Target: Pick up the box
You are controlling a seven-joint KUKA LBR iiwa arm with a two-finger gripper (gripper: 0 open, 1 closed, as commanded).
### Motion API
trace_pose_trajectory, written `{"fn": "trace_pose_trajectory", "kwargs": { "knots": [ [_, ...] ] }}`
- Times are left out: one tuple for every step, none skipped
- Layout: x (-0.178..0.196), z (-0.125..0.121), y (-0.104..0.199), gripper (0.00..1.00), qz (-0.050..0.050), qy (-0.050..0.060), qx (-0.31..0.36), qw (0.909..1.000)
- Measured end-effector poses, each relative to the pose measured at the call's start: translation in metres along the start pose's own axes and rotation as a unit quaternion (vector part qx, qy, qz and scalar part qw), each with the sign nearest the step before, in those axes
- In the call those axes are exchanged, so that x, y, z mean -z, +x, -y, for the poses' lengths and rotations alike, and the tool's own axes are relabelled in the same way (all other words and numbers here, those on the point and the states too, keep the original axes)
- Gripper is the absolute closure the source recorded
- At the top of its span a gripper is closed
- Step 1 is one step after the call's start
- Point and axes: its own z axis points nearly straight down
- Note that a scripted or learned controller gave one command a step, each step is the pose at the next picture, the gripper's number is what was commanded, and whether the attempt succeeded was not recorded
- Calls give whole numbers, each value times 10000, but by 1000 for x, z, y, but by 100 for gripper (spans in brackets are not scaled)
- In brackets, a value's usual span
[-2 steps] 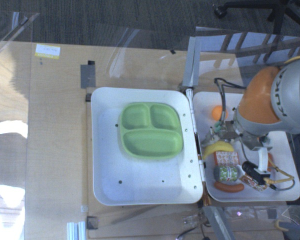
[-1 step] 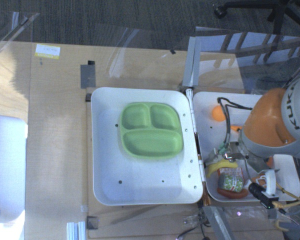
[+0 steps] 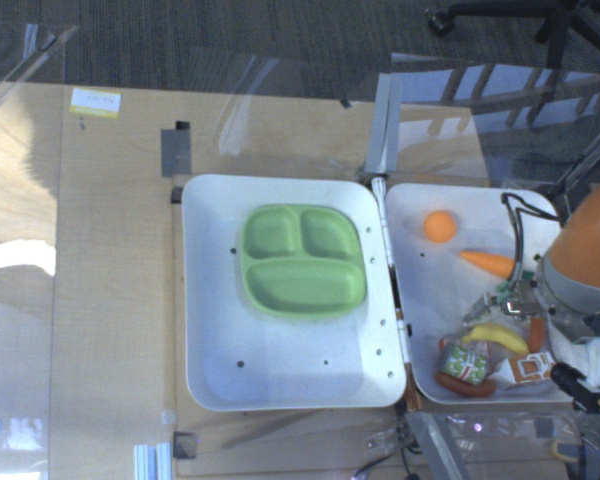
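Note:
A small box (image 3: pixel 465 365) with a green and red label lies near the front of the right bin (image 3: pixel 412 298). A white and orange carton (image 3: pixel 532 369) lies just to its right. My gripper (image 3: pixel 505 304) reaches in from the right and hangs over the yellow banana (image 3: pixel 496 336), a little behind both boxes. Above it sits the arm's orange band (image 3: pixel 592 236). Nothing shows between the fingers.
An orange ball (image 3: pixel 439 227) and a carrot (image 3: pixel 487 263) lie at the back of the right bin. A red sausage (image 3: pixel 468 387) rests against the front wall beside the box. The left bin (image 3: pixel 210 358) holds a green divided plate (image 3: pixel 302 261).

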Motion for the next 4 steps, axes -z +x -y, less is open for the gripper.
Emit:
{"fn": "trace_pose_trajectory", "kwargs": {
  "knots": [
    [-2,-62,-21,0,-15,26,-525,9986],
    [104,-105,-9,0,-16,30,237,9997],
    [17,-165,-21,0,-17,47,523,9986],
    [-5,-153,-20,0,-20,41,683,9977]
  ]
}}
